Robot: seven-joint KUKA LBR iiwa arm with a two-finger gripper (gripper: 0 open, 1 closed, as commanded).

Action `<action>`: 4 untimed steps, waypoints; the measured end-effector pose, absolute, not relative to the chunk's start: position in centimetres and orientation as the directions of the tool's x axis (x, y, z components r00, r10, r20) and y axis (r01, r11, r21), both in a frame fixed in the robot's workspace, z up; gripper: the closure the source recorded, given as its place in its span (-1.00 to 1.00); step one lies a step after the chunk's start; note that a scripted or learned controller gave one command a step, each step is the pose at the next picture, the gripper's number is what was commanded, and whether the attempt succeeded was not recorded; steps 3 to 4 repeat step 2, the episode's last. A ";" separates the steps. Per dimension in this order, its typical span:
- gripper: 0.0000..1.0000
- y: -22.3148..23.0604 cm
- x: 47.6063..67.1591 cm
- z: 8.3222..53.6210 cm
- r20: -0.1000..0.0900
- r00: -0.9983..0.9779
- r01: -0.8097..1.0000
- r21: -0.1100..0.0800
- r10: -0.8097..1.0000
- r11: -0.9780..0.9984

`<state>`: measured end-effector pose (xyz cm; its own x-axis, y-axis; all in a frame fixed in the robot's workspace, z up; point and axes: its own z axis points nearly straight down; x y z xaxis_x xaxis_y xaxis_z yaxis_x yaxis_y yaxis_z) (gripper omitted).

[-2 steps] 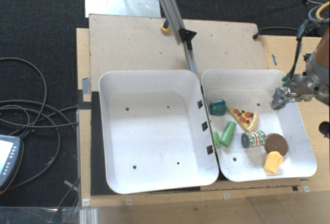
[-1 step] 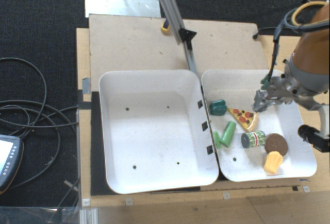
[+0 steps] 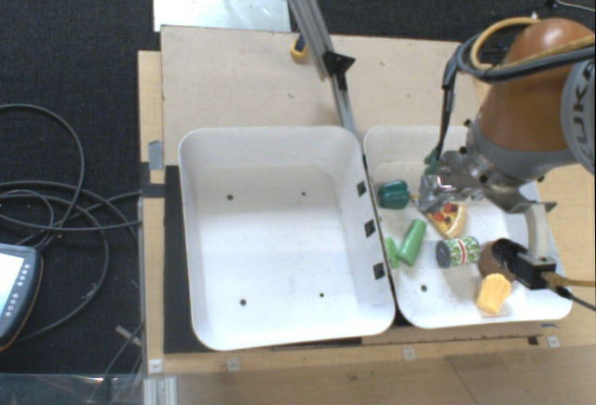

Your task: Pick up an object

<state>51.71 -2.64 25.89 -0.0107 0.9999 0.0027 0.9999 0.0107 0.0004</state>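
The tool [image 3: 436, 198] is hanging low in the right bin [image 3: 391, 144], just beside the dark green piece [image 3: 392, 195] and the pizza-slice toy [image 3: 449, 218], its grip state impossible to tell, so the pick is looking not yet done.

Arm [image 3: 545, 87] cut off by right edge. Right bin [image 3: 400, 141] far corner hidden under arm. Pizza-slice toy [image 3: 451, 219] partly covered by gripper [image 3: 438, 194]; finger state unclear. Tablet [image 3: 14, 287] cropped at left edge.
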 end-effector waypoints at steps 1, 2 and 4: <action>1.00 3.2 51.1 24.2 0.003 -0.011 1.000 0.000 1.000 0.011; 1.00 8.5 49.2 23.2 0.003 -0.011 1.000 -0.001 1.000 0.011; 1.00 8.5 49.2 23.2 0.003 -0.011 1.000 -0.001 1.000 0.011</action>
